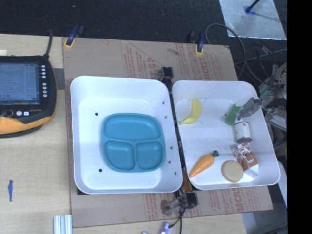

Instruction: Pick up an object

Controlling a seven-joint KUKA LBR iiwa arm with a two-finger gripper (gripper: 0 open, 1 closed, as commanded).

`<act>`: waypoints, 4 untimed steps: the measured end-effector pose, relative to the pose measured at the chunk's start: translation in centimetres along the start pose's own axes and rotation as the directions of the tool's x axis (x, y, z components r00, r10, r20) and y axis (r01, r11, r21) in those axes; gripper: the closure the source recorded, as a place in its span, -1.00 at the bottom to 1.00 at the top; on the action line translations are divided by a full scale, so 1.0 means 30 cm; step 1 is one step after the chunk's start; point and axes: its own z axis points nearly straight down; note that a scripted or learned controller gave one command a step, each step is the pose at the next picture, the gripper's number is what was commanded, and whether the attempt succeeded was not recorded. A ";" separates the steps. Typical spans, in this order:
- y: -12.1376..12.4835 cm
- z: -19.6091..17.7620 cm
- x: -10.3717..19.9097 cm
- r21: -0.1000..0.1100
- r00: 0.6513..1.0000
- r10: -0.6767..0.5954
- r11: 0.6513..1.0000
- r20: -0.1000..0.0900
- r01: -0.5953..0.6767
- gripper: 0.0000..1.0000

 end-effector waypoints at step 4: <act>0.426 0.562 0.260 0.003 1.000 -0.004 1.000 0.001 0.004 1.00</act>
